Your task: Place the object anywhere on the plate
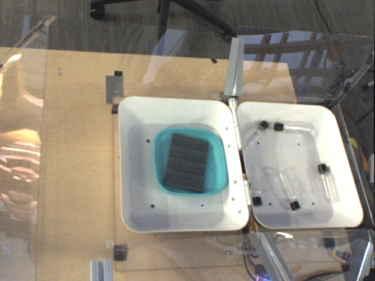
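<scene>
Small metal brackets (101, 268) and a dark block (120, 251) sit at the near edge of the wooden bench (70, 174), just in front of the left bin (135, 209). That bin holds a teal plate (219, 168) with rounded corners, set roughly in its middle with white floor showing all round it, widest at the near and left sides. A dark grey ribbed block (186, 162) lies flat on the plate, slightly turned, well inside the plate's rim on every side, so it rests on the plate already.

Touching the left bin along a shared seam is the right bin (345, 157), which holds several clear tubes with black caps (323, 179): one pair near the far wall, others toward the near right corner. The clear tubes are hard to make out against the white floor; their black caps show far better than their bodies.

Neither the arm nor its gripper appears anywhere over the bins, so whether the fingers are spread or pressed together cannot be told.

A grey metal post (234, 69) stands at the far end of the seam. Clear panels (35, 98) ring the bench and throw reflections across its left side. Beyond the bench, the black base of an office chair (170, 2) stands on grey carpet, cut off by the top edge.
</scene>
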`<state>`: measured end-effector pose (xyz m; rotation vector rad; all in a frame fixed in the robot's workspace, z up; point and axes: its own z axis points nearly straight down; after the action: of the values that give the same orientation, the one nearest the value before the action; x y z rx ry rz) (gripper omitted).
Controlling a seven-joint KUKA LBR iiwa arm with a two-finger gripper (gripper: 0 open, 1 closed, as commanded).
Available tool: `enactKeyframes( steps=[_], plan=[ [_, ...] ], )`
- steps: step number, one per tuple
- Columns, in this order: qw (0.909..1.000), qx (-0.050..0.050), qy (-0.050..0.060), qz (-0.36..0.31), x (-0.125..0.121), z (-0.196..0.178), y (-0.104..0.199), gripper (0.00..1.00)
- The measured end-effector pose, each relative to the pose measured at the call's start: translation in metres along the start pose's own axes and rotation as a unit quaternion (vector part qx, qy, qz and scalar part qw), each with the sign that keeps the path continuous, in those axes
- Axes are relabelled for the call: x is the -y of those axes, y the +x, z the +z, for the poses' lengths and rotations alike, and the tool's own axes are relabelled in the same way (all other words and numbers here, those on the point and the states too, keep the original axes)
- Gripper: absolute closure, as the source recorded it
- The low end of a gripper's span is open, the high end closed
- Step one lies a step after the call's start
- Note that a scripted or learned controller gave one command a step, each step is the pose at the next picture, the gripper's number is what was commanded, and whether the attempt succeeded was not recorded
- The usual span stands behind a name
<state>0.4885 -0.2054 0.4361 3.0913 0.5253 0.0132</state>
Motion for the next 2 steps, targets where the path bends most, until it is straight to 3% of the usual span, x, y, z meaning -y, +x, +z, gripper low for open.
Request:
enactKeyframes(
  steps=[1, 2],
  plan=[
    [0.998, 0.0, 0.0, 0.064, -0.0003, -0.0001, -0.0002, 0.0],
    [0.9979, 0.0, 0.0, 0.064, -0.0005, -0.0002, -0.0004, 0.0]
  ],
)
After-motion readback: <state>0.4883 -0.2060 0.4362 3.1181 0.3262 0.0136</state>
